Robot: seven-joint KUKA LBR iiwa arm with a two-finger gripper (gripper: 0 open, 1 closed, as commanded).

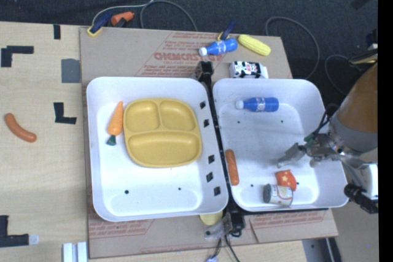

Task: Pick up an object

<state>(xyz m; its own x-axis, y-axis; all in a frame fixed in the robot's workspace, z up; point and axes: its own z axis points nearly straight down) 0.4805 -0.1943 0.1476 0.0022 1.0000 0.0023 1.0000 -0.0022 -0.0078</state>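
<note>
Two white bins (pixel 98 132): one tray (pixel 163 132), one carrot (pixel 115 118), one bottle (pixel 258 105).

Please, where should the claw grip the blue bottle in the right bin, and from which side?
Probably grip the blue bottle across its middle, from above. It lies on its side, white cap toward the left bin, so the round body gives two opposite sides along its length, with bare floor around it.

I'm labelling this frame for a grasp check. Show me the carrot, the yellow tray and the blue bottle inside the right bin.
carrot (pixel 115 118): camera view, middle of its orange body.
yellow tray (pixel 163 132): camera view, central divider ridge.
blue bottle (pixel 260 105): camera view, middle of its blue body.
</note>
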